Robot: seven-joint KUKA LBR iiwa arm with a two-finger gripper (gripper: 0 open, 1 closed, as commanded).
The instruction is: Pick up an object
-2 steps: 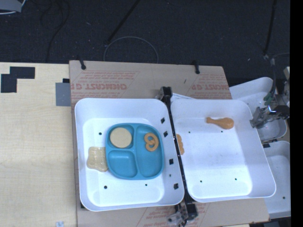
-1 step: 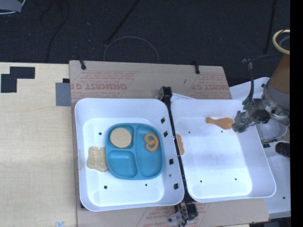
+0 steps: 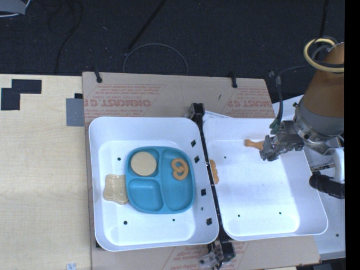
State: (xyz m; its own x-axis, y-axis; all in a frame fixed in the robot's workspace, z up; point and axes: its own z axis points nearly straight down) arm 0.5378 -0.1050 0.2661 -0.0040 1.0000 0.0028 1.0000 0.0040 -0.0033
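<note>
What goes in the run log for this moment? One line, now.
arm: over right bin | gripper: beside orange piece | blue tray: left bin, untouched

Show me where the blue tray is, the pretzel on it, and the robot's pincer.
blue tray (image 3: 147, 198): camera view, floor of its lower left compartment.
pretzel (image 3: 179, 169): camera view, middle of the twist.
pincer (image 3: 269, 151): camera view, dark tip over the right bin.

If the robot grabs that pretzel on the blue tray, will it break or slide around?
The pretzel looks thin and looped with holes, so it is probably light and might snap if squeezed hard. It lies flat in a compartment of the blue tray, so it likely won't roll. The tray looks smooth, so a push may slide it.
</note>
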